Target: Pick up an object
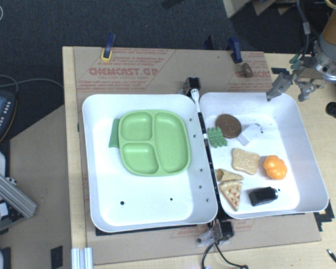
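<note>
The things to pick from lie in the right bin (302, 150), all below and to the left of the fingers (291, 87). Nearest the fingers is a small white piece (250, 132), with a round brown cookie-like disc (229, 125) just left of it and a small green ridged piece (216, 137) touching the disc's lower left edge. Further down sit a tan toast slice (246, 161) and, just beside it on the right, an orange fruit-shaped toy (275, 167). Lowest of all are two wedge-shaped pieces (229, 186), one above the other near the bin's left wall, and a black block (262, 196) to their right.

The fingers hang over the upper right corner of the right bin, spread apart with nothing between them; one tip points down-left over the bin's rim, the other sits to its right.

Well to the left of the fingers, the left bin (101, 195) holds a green divided tray (154, 142) with three compartments. Both bins rest on the cardboard-covered desk (157, 66), which carries a yellow clamp (107, 51) and a blue clamp (234, 49) at its far edge.
</note>
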Robot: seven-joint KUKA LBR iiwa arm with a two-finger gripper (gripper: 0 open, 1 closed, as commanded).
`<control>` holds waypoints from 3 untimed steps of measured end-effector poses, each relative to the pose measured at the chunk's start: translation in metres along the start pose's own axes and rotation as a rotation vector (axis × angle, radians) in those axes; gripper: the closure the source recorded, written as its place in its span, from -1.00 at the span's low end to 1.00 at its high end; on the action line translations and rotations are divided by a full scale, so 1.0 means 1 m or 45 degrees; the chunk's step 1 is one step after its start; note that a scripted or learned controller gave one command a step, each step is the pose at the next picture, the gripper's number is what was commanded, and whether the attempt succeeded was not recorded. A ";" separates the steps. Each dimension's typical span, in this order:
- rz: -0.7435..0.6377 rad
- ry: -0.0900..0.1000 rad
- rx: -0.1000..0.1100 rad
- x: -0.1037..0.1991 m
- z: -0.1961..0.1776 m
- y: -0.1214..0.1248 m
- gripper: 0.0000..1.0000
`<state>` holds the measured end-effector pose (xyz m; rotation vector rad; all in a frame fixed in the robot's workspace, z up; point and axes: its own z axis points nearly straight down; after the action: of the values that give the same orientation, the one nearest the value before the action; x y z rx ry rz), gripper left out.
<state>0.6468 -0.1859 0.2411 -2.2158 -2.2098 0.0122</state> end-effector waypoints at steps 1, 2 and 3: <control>-0.004 -0.004 -0.018 0.000 -0.009 0.002 -1.00; -0.004 -0.003 -0.011 -0.001 0.034 0.000 -1.00; -0.004 -0.003 -0.012 -0.002 0.077 0.000 -1.00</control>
<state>0.6454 -0.1873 0.1644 -2.2185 -2.2193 0.0042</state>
